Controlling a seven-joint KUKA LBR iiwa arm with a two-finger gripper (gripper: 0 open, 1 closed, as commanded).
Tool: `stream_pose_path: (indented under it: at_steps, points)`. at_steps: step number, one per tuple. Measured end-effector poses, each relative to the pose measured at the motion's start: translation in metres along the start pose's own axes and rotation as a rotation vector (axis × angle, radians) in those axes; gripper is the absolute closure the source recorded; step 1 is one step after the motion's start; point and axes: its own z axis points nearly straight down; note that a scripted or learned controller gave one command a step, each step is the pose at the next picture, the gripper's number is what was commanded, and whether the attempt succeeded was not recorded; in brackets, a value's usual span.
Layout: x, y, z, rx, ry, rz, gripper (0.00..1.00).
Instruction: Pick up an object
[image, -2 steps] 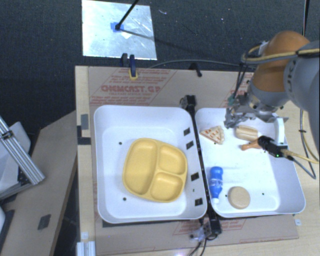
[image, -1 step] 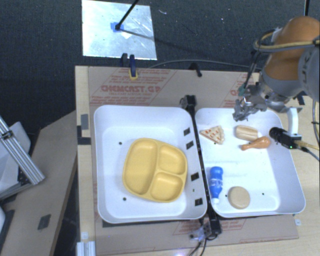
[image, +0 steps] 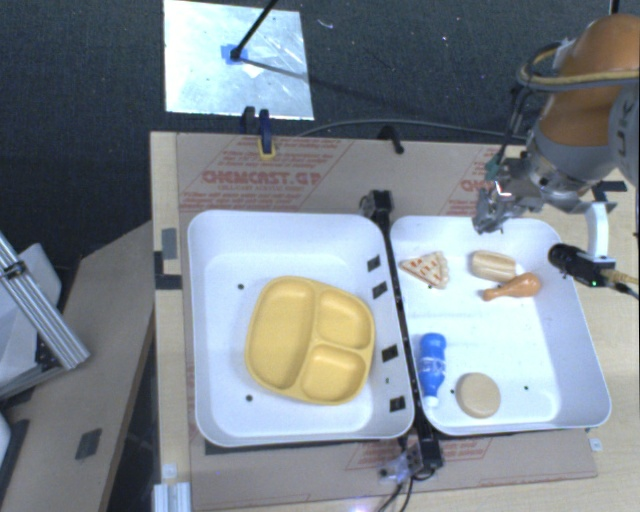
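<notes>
My gripper (image: 490, 220) hangs over the far edge of the right bin (image: 560, 350), just above a tan bread roll (image: 493, 265). An orange-brown drumstick (image: 512, 289) lies right beside the roll on its near side. A pizza slice (image: 427, 268) rests to the left of the roll. A blue bottle (image: 431, 362) lies along the bin's left wall near the front. A round beige cookie (image: 479, 394) sits next to the bottle. I see nothing between the fingers.
The left bin (image: 220, 300) holds a yellow divided plate (image: 310, 340). A black clip (image: 379, 203) sits at the far end of the rim between the bins. A shiny metal sheet (image: 240, 60) lies on the dark floor beyond the bench.
</notes>
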Motion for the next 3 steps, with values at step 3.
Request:
stream_pose_path:
  at_steps: [3]
  points:
    - [0.162, -0.011, 0.002, 0.003, 0.001, -0.005, 1.0]
